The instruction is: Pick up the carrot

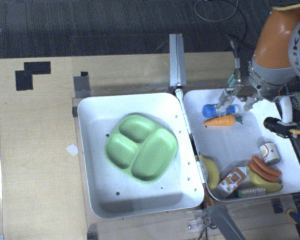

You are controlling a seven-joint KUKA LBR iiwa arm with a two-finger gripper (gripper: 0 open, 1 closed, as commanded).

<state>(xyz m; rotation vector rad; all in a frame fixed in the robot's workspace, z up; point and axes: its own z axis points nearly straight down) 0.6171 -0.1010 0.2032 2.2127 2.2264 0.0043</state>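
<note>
Carrot [221, 121] lies flat in the right bin [249, 145], long axis running left-right, green top toward the arm side, just below a blue object [211, 110]. Gripper [236, 96] hangs just above and to the right of the carrot, fingers parted and nothing between them. Your target looks like a small toy: likely light, rigid, smooth-skinned, so it may roll or squirt out under a pinch. You would do best to close across its thick middle, jaws square to the long axis. Mind the blue object just beyond the carrot; it could get caught in the same closure.
</note>
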